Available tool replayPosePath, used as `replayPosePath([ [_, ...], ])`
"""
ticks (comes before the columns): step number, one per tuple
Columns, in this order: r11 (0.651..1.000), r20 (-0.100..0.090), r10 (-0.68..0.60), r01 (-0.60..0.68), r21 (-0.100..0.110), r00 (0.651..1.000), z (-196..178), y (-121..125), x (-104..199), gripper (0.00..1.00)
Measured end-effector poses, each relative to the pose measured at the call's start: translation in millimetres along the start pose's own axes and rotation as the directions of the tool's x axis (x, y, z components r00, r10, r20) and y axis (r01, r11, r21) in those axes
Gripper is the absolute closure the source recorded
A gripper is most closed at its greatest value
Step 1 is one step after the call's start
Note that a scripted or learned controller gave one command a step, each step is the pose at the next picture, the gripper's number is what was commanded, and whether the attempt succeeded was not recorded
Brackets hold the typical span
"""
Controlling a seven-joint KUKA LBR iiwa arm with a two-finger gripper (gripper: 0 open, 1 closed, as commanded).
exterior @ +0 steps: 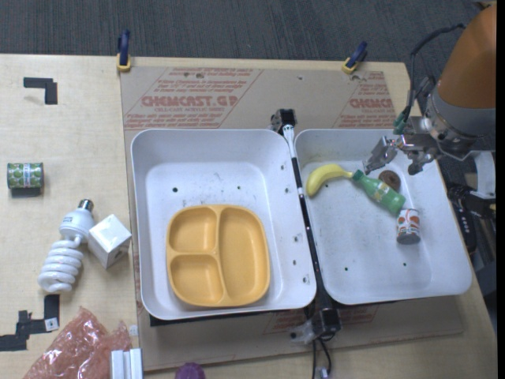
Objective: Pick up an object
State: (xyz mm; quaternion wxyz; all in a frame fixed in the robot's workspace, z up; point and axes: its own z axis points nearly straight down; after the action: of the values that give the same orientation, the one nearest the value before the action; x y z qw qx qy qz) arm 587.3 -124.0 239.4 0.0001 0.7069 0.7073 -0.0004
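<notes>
Two "CHEMCAST" prints (pixel 190 99) on brown board (pixel 237 93) under bins (pixel 213 156).

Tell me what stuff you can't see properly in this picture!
- End effector: too small and dark in the camera view to tell if anything sits between its tips.
- Small can in the right bin: its label is too small to read.
- Brown round thing: half hidden behind the green bottle.
- Purple thing: cut off by the bottom edge.
- Pink mesh bag: cut off by the bottom edge too.
</notes>
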Motion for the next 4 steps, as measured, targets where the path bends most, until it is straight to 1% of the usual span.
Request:
replayPosePath([
  [1,1.0,0.0,0.002,-0.002,0.0,1.0,147.1,-6.2,1.9,0.0],
  [2,1.0,0.001,0.005,-0.005,-0.002,1.0,137.1,-5.6,0.7,1.0],
  [3,1.0,0.0,0.005,-0.005,-0.001,1.0,137.1,-5.6,0.9,0.0],
  [4,1.0,-0.001,0.004,-0.004,0.0,1.0,147.1,-60.0,18.4,0.0],
])
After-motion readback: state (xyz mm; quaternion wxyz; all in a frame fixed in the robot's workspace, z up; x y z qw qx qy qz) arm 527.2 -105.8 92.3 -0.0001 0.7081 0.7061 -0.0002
